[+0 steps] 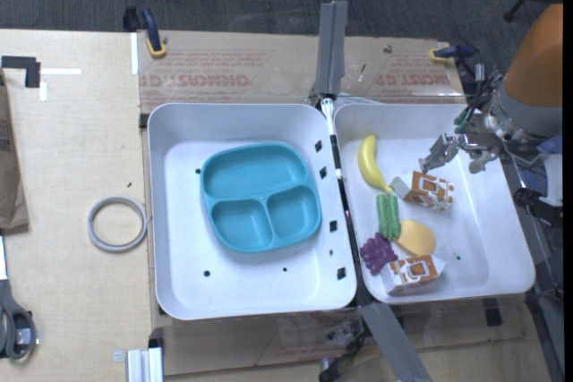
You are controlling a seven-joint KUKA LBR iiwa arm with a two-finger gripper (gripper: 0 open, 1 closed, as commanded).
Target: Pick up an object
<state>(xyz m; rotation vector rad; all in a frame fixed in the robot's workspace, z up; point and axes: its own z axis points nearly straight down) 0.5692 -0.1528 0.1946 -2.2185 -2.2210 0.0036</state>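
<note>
The right bin (501,273) holds a yellow banana (370,163), a green vegetable (388,215), a purple grape bunch (377,253), a yellow lemon-like piece (415,238) and two small orange-and-white cartons (431,190) (415,272). My gripper (458,153) hangs over the bin's upper right part, just right of and above the upper carton. Its fingers are spread and nothing sits between them.
The left bin (170,273) holds a blue three-compartment tray (260,197). On the bench to the left lie a grey ring (117,223), scissors (13,328) and a brown bag edge (9,165). A grey divider post (330,49) stands between the bins at the back.
</note>
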